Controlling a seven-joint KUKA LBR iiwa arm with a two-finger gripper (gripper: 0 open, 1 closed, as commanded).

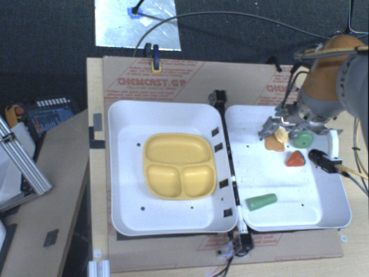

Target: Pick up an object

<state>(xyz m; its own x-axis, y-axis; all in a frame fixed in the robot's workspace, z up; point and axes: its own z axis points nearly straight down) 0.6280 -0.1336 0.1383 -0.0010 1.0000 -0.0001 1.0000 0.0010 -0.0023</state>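
Starting at the left, a white bin (124,120) lies on a printed cardboard sheet (173,81). In it rests a yellow plate (179,166) with three wells, near the middle of the bin and apart from its walls. Behind the bench, a foil sheet (115,22) lies on the dark floor.

A second white bin (288,215) sits just beside the first, their rims meeting along the centre line. A green cylinder (261,201) lies on its side near this bin's front left, well apart from the other pieces.

Farther back, the gripper (270,130) is low over the bin's rear half. An orange piece (275,145) lies just in front of it, and a yellow piece (281,135) sits on top of the orange one, right against the gripper. Whether the gripper is open or closed, and whether it grips the yellow piece, I cannot tell from this slant.

To the right, a red wedge (295,159) lies on the bin floor, near the orange piece but apart from it. A green round piece (301,138) sits just behind the wedge, under the wrist. The arm (326,77) rises from there toward the right edge.
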